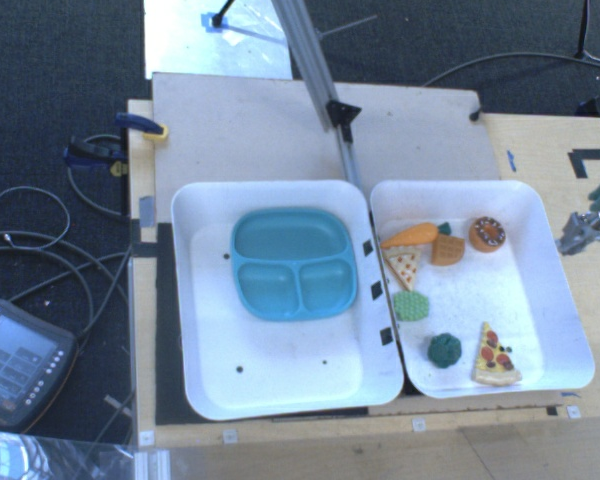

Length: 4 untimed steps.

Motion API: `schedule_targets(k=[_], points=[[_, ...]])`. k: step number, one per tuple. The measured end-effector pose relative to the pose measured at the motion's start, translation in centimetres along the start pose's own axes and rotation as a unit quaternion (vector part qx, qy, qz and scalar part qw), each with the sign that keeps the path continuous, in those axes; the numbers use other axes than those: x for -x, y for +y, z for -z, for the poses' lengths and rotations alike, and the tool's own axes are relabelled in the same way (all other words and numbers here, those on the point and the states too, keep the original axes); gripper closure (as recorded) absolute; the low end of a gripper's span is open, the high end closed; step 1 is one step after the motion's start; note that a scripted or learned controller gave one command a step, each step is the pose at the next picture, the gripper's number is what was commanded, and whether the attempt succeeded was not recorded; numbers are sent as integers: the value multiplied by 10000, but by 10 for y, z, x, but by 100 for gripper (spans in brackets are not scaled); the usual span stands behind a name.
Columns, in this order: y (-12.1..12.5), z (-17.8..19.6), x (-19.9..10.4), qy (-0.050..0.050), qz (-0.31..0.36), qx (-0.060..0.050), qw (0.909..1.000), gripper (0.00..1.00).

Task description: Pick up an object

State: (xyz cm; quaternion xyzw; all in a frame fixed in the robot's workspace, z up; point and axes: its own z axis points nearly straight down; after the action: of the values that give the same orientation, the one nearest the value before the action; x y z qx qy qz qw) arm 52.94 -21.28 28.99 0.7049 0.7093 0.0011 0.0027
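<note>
The right bin holds several toy foods. An orange carrot, a small pizza slice, a brown biscuit and a chocolate donut lie near its far side. A light green piece, a dark green broccoli and a larger pizza slice lie nearer the front. My gripper shows as a grey metal shape at the view's right edge, just outside the right bin's far right rim and apart from every toy.
The left bin holds a blue divided plate. A grey pole slants over the bench to the joint between the bins. A clamp, cables and a handheld pendant lie left of the bench.
</note>
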Motion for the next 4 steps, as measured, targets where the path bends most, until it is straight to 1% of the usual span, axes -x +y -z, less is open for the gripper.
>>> schedule_targets(k=[1, 2, 3, 4], points=[[3, -16, -49, 16, 20, -15, 10000, 100], [16, -18, -101, 19, 25, -12, 10000, 100], [10, -17, -151, 13, 19, -19, 10000, 100], [21, -28, -203, 23, 22, -24, 10000, 100]])
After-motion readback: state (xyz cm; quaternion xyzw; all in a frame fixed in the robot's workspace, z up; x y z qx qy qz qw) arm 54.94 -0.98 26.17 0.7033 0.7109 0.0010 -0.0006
